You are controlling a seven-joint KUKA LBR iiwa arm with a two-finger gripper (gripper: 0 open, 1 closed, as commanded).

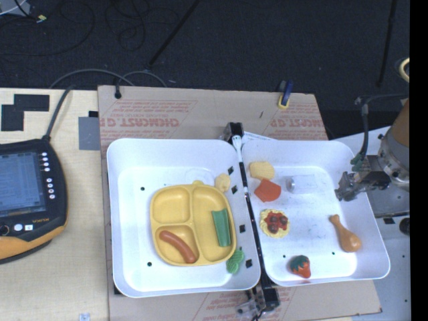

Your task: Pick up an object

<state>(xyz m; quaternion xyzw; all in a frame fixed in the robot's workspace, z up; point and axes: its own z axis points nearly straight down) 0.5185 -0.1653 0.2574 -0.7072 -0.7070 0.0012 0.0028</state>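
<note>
1. The right-hand shallow white plastic bin (314, 276) serves as the landmark; the left-hand white bin (127, 179) touches it along the middle seam.
2. The grey arm's two-finger gripper (349, 184) hangs over that landmark bin's right rim; whether its fingers are spread or closed, I cannot tell.
3. Inside the landmark bin lie a tan toy drumstick (345, 234) near its right wall, a small round pizza-like disc (274, 223) at its left-centre, an orange-red wedge (268, 190) and a pale yellow lump (262, 170) towards its upper left, and a red-and-green fruit (300, 266) by its near wall.
4. Left of the landmark bin, a yellow divided tray (167, 206) holds a red sausage (177, 245) and a green stick (221, 227).
</note>
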